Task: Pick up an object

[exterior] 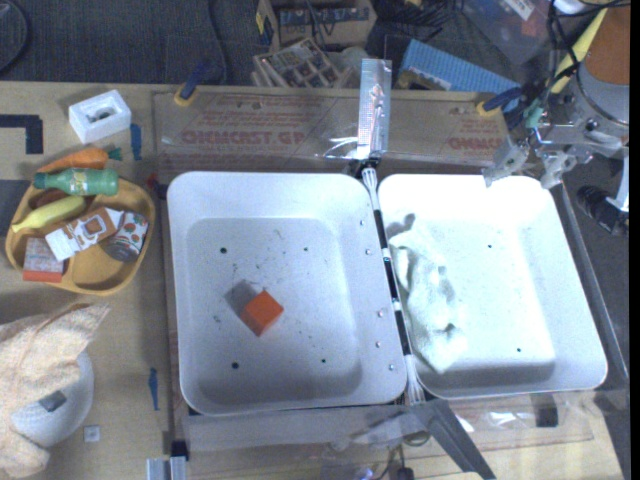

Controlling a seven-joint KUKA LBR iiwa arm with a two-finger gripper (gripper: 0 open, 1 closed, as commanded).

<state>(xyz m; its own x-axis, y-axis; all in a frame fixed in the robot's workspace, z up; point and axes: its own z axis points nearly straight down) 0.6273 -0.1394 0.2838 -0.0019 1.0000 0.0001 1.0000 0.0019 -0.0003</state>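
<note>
An orange block [263, 311] lies in the left bin [200, 208], a little left of its middle, with a grey shadow beside it. A crumpled white cloth [427, 293] lies along the left side of the right bin [570, 298]. My gripper [523, 171] hangs over the far right corner of the right bin, well away from both objects. Its two fingers are spread apart and nothing is between them. The arm, with its orange band [610, 53], rises behind it at the upper right.
A yellow bowl [95, 280] of toy food stands left of the bins, with a beige cloth [45, 368] below it. A small white box [99, 115] sits at the far left. A clear plastic panel [270, 128] runs behind the bins.
</note>
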